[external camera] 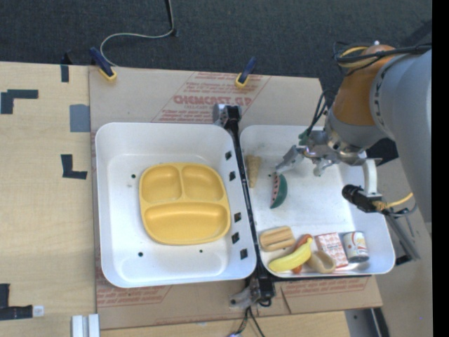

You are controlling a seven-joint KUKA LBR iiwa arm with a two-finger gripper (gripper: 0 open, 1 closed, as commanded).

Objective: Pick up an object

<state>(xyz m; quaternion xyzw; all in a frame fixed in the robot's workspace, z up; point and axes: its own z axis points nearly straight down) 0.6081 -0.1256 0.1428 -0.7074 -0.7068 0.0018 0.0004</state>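
We see the bench (42,209), with a sheet of printed cardboard (203,100) on it that carries two shallow white bins side by side. The grey arm (393,90) with its orange band hangs over the right bin's far right corner. The left bin (116,146) holds a yellow divided plate (184,203) near its middle. The right bin (316,209) holds the toy food. Our gripper (303,158) hovers above the far part of the right bin, with its fingers spread apart and nothing between them.

Along the near edge of the right bin we find a yellow banana (289,260) with a red piece (303,245) touching it, a hot dog bun (276,237) just beside it toward the near left corner, a tan piece (323,262), a small red and white carton (330,248) and a small can (356,245) toward the near right corner. A watermelon slice (278,190) lies near the bin's middle, just beside the gripper. A pale wedge (252,168) lies against the left wall. Two blue and yellow clamps (102,63) grip the cardboard's far edge.
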